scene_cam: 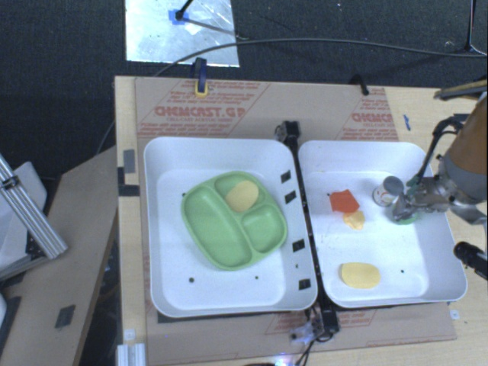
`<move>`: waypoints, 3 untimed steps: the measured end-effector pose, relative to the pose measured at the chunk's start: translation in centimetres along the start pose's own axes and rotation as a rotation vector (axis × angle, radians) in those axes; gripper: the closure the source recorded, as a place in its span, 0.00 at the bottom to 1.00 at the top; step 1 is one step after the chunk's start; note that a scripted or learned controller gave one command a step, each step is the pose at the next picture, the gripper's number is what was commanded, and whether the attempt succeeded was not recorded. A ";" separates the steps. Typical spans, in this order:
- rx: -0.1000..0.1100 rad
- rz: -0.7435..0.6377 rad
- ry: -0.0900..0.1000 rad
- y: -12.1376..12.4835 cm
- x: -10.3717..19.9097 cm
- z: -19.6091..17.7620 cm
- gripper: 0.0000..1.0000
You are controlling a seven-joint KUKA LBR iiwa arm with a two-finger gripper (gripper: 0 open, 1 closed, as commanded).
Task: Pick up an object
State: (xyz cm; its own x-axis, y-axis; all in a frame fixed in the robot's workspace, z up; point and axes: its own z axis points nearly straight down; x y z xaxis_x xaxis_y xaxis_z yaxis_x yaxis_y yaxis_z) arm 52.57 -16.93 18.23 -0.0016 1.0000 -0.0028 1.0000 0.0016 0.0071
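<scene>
Grey claw (402,207) low in right bin (435,280)

Even, bright overhead light washes the two white bins (229,155) nearly flat, with faint shadows. A foil sheet (181,21) at the top edge glares. Focus is soft overall.

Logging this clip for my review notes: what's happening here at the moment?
A grey robot arm reaches from the right into the right bin, its gripper low near that bin's right side, over something green. Nothing is visibly held. Loose in that bin lie an orange-red block, a small yellow piece touching it, and a pale yellow oval object. The left bin holds a green divided plate with a yellow item in one compartment.
</scene>
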 end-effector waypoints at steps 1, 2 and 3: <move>0.001 -0.003 0.001 0.6 0.0 -4.4 1.00; 0.002 -0.003 0.001 0.8 0.0 -7.5 1.00; 0.006 -0.007 0.004 -0.6 5.5 -7.1 1.00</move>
State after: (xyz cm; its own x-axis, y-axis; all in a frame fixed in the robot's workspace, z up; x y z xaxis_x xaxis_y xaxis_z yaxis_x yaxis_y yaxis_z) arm 51.93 -11.40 25.29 -0.0087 1.0000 0.0008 1.0000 0.0087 0.0011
